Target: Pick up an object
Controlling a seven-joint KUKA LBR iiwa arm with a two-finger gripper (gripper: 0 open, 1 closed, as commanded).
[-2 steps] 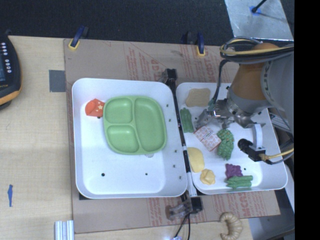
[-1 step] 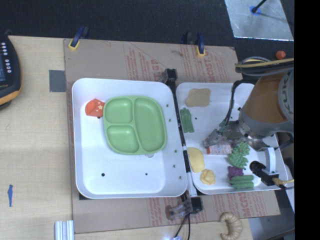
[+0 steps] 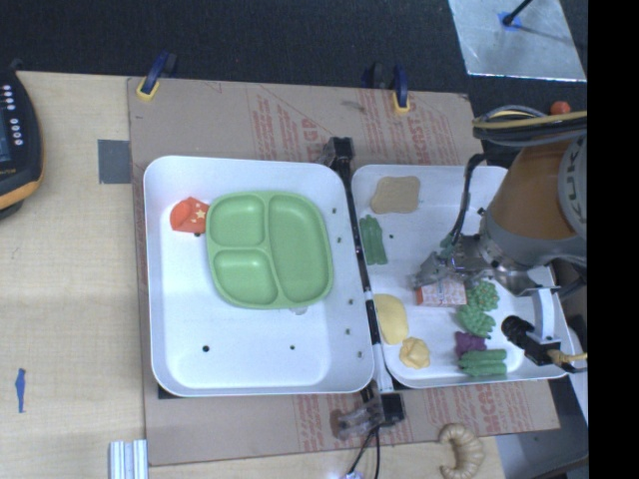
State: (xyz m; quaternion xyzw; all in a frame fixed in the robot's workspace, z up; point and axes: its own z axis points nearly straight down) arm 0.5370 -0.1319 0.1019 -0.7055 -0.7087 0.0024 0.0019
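**Ana:** Nearest the lens at the bottom edge is a curled tan piece [image 3: 461,450], lying on the cardboard outside the bins. What would the arm go for?

**Ben:** Probably something in the right bin [image 3: 436,176]. The gripper [image 3: 446,267] sits low over the middle of it, right above a reddish card [image 3: 443,293]. That card lies just below the gripper in the view, almost touching, its long side running left to right.

**Ana:** Does it have hold of anything?

**Ben:** He cannot tell. The wrist hides the tips, so how wide it stands, or whether the card is caught, is not visible.

**Ana:** And around the card?

**Ben:** A broccoli [image 3: 479,305] just to its right, a purple piece [image 3: 468,342] and a green pod [image 3: 482,364] below that. To the left lie a lemon [image 3: 390,318] and a small yellow lump [image 3: 414,352]. A green pickle [image 3: 371,239] runs along the left wall, upright in the view, and a tan pad [image 3: 396,195] rests near the top.

**Ana:** Further out?

**Ben:** The left bin [image 3: 180,357] holds a green tray [image 3: 270,248] with a red toy [image 3: 188,215] touching its left edge, well apart from the arm.

**Ana:** So the move turns on?

**Ben:** His judgement: a short drop toward the card, closing across its short side, with the broccoli crowding the right
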